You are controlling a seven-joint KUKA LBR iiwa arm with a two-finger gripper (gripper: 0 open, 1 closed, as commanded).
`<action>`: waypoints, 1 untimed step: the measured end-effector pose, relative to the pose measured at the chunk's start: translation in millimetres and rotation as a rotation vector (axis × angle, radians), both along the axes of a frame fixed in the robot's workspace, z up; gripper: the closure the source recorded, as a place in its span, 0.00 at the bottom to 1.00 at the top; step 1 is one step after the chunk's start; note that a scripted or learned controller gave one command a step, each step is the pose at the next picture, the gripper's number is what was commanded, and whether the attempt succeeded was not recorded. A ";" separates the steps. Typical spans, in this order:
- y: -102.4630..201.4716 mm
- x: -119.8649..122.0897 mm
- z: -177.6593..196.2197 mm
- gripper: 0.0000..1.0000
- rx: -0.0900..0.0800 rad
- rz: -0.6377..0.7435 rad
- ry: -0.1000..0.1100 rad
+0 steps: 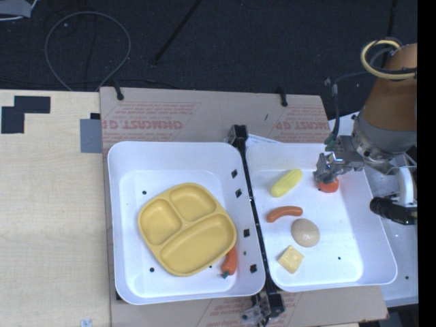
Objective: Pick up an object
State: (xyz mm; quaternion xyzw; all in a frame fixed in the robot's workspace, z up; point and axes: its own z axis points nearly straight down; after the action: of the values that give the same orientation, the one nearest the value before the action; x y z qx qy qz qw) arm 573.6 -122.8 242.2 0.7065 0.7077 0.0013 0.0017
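In the right bin (pixel 371 268), my gripper (pixel 328 174) is low at the far right part. A small red-orange object (pixel 330 187) lies right under its tip, partly hidden by it, and I cannot make out whether it is gripped. To the left lie a yellow corn cob (pixel 287 182) and a red sausage (pixel 284 213). Nearer the front are a beige round potato (pixel 305 232) and a yellow cheese wedge (pixel 291 259).
The left bin (pixel 116 203) holds a yellow divided plate (pixel 187 228) and an orange carrot (pixel 229 261) by the plate's front right corner. A black divider (pixel 246 203) separates the bins. Cardboard (pixel 204 118) lies beneath them.
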 end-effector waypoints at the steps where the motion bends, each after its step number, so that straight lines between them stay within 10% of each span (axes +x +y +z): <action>1: -1.0 0.6 33.8 1.00 0.000 -0.001 0.003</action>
State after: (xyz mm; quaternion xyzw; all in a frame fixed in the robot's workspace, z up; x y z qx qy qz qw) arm 574.2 -123.8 276.0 0.7068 0.7074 0.0004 0.0007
